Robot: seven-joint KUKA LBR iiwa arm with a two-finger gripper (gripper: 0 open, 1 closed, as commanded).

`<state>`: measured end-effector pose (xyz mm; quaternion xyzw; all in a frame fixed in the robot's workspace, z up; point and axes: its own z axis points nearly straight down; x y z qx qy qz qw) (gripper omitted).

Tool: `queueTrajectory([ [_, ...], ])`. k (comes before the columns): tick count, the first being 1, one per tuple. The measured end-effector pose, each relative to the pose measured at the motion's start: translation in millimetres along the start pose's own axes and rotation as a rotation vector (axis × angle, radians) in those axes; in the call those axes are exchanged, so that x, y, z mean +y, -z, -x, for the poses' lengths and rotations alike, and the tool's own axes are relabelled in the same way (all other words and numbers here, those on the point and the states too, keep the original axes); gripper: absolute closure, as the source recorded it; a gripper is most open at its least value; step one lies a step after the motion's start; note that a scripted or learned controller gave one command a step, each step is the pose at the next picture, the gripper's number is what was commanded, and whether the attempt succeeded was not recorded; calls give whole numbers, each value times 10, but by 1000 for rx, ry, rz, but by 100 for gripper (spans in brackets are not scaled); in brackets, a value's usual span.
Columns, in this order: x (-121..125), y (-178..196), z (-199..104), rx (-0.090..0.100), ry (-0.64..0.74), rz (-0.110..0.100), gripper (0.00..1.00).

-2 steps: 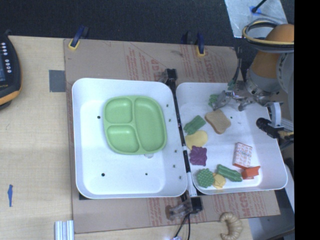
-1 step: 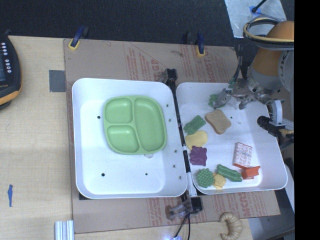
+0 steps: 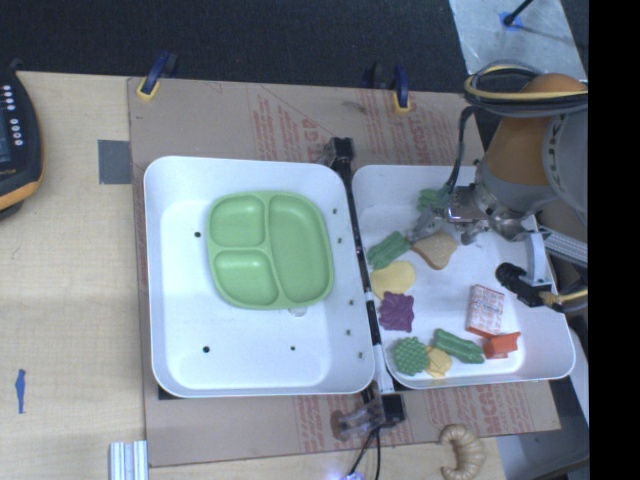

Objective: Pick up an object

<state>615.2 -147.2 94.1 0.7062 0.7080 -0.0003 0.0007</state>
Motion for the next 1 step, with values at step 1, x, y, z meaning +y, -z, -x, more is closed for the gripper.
queueTrajectory([
  [1, 437, -8, 227, 0, 4, 3, 0],
])
